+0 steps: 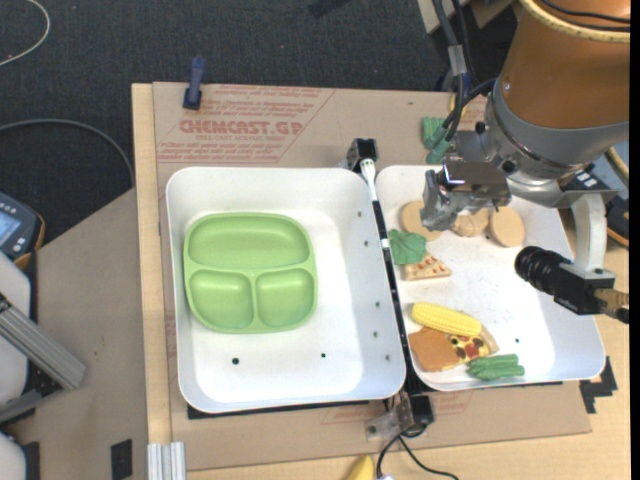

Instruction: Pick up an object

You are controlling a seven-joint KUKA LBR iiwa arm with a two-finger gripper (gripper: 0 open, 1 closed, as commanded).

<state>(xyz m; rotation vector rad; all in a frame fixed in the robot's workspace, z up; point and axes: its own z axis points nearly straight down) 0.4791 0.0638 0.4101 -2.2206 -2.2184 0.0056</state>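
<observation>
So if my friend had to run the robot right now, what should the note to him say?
Gripper: the grey two-finger gripper is low over the back of the right white bin, beside the round tan cookie pieces. Whether it is open or shut cannot be told, and nothing is visibly held.
Things: the yellow toy corn cob, waffle wedge, green leafy piece, pizza slice and green pods lie in the right bin. The green divided plate sits in the left white bin.
Done: nothing lifted.
Left: grasp one object and raise it.
</observation>
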